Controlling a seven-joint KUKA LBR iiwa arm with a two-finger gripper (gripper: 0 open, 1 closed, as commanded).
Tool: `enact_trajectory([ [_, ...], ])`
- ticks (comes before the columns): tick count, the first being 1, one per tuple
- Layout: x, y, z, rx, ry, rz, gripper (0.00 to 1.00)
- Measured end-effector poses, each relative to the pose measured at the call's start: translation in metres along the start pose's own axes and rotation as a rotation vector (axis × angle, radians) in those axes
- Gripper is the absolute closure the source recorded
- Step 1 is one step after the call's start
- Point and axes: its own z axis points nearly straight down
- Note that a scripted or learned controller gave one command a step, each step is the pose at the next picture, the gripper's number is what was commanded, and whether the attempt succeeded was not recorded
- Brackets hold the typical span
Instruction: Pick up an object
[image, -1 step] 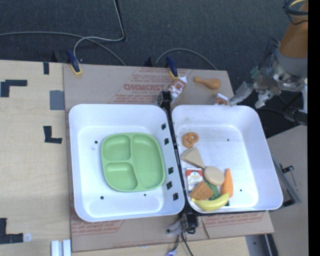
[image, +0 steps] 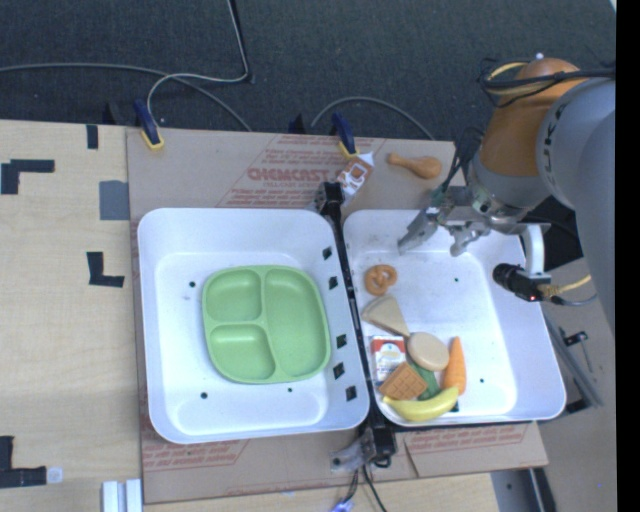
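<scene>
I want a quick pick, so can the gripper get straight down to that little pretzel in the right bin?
Probably yes. The gripper hangs over the right bin, and the pretzel lies alone on bare floor, apart from the food pile, though near the bin's left wall.

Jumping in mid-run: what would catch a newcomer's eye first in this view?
Probably the green divided plate lying alone in the left bin. Next, the toy food heaped in the right bin's near-left corner, banana and carrot included. The gripper hangs open over that bin's far end, holding nothing.

Glossy white plastic bins sit on matt brown cardboard.
</scene>
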Motion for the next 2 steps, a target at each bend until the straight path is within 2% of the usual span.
enact_trajectory([
  [1,0.025,0.0,0.088,-0.005,-0.002,0.0,0.0],
  [2,0.025,0.001,0.078,-0.007,-0.002,-0.001,1.0],
])
